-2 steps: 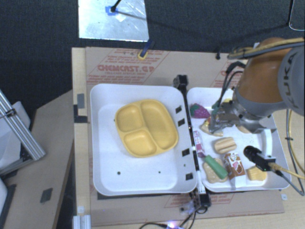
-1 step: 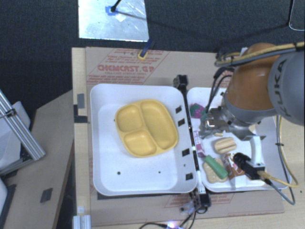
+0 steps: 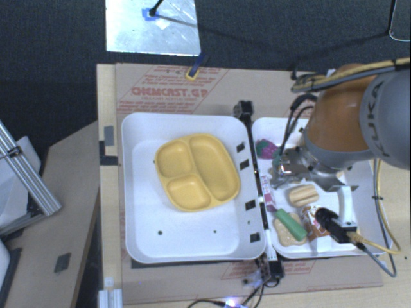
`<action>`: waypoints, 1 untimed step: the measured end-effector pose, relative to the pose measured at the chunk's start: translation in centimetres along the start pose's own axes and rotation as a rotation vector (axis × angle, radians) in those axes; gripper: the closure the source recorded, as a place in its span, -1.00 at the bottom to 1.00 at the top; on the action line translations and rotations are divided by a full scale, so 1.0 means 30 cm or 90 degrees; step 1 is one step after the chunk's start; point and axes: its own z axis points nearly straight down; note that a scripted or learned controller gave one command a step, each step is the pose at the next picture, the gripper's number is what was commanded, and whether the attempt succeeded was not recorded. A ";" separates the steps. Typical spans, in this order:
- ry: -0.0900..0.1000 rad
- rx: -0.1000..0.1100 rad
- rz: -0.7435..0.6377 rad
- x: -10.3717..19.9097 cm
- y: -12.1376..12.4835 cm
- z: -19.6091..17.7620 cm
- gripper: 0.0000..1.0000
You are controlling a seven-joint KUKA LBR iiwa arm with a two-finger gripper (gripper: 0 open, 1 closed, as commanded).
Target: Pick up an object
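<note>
My gripper [image 3: 283, 170] hangs low over the right bin [image 3: 359, 248], under the grey and orange wrist that covers the bin's upper half. Just left of it lies a purple and green piece [image 3: 264, 149]. A beige bread-like piece [image 3: 303, 194] lies right below the gripper. Further toward the front sit a green piece [image 3: 289, 228] and a brownish piece [image 3: 312, 217]. A small pink piece [image 3: 270, 201] rests against the bin's left wall. I see nothing lifted off the bin floor.
The left bin [image 3: 144, 236] holds a yellow divided plate [image 3: 196, 171]. A black divider with clips [image 3: 254, 172] runs between the bins. A black fitting with cables [image 3: 335, 225] sticks out over the right bin's front.
</note>
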 end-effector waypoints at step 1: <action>0.000 -0.003 -0.003 0.026 0.005 -0.060 1.00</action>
